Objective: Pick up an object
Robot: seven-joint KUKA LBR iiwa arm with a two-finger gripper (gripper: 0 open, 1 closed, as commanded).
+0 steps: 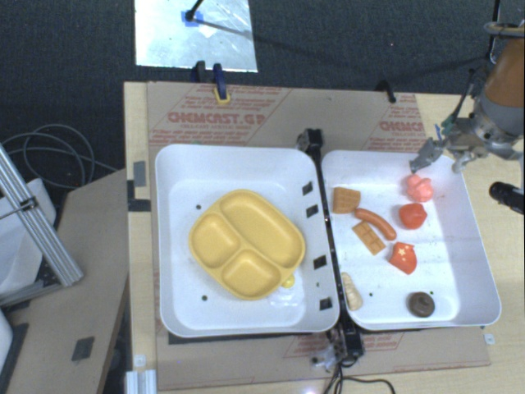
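Toy food pieces lie scattered in the right bin (480,290), none of them lifted. Nearest the camera sits a dark brown round piece (422,304) by the front wall, and a pale beige piece (351,290) rests against the divider side. Farther back lies a red wedge (403,257), then an orange waffle-like bar (369,237) with a sausage (375,222) just beside it. A red rounded piece (413,215) sits near the sausage's far end, an orange square cracker (346,199) lies toward the left wall, and a pink rounded piece (420,188) is farthest back.

In the left bin (176,187), a yellow compartment tray (247,242) lies flat — three hollows, tilted diagonally.

Both bins rest on a counter (271,109) covered with printed cardboard. Beyond them a blue-and-yellow clamp (220,82) grips the counter's far edge.

The gripper (441,154) hovers over the far right corner of the right bin — just behind the pink piece, with its fingers (421,158) spread apart and nothing between them. Above it, the arm (502,89) enters from the right.
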